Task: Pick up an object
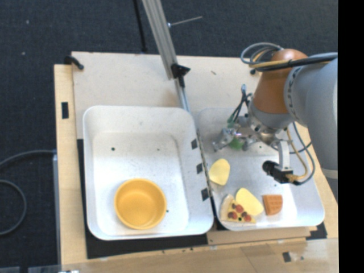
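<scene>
Hand [230, 141] low in right bin [307, 209], grip state unreadable.
Nearest item, pale yellow piece [219, 171], lies at 6 o'clock; descent here risks closing on nothing.

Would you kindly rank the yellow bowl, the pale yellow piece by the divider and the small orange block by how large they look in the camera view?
1. Yellow bowl, clearly the largest.
2. Pale yellow piece.
3. Orange block; it looks only slightly smaller than the pale piece, so that order is unsure.
</scene>
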You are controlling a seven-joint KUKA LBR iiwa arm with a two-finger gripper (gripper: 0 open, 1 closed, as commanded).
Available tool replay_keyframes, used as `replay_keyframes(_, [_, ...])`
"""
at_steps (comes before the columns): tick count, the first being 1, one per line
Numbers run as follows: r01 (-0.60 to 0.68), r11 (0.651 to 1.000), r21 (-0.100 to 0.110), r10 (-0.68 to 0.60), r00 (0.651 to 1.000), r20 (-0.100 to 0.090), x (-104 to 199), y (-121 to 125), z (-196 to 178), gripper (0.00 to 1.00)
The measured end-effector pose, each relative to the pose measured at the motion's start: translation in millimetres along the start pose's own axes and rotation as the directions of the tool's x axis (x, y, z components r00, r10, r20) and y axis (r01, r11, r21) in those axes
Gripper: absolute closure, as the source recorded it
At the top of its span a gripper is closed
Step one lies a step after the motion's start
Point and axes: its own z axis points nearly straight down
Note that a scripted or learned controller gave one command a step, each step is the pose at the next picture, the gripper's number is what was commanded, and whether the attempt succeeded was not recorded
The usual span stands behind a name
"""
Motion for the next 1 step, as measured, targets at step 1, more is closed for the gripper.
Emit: replay_keyframes(1, [-0.003,1.000,-0.003,0.003,1.000,0.001,-1.5,0.0,20.8,0.00])
